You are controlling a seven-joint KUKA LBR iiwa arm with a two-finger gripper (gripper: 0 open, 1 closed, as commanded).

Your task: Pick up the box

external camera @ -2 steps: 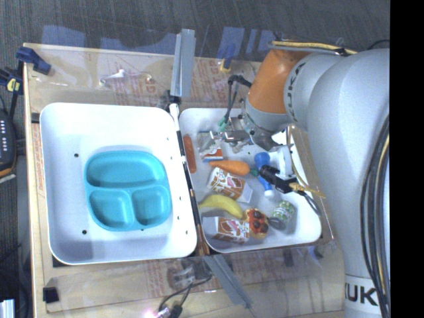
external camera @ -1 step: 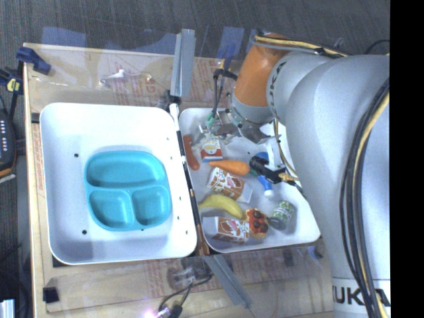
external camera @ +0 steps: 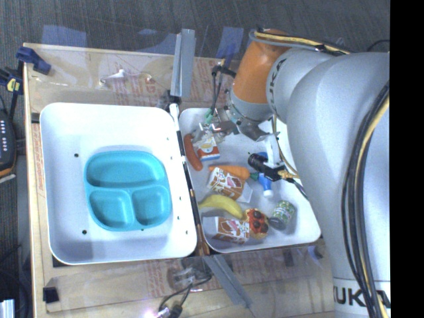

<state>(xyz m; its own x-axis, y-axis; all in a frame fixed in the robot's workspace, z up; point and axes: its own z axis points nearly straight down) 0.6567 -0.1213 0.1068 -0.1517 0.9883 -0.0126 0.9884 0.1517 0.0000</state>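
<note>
Plywood bench (external camera: 99,71); two white bins (external camera: 59,177)

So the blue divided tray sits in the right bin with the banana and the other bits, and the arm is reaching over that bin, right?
Not quite. The camera view shows the blue divided tray lying alone in the left bin, not the right one. The banana and the other bits are in the right bin, and the arm does reach over that bin.
</note>
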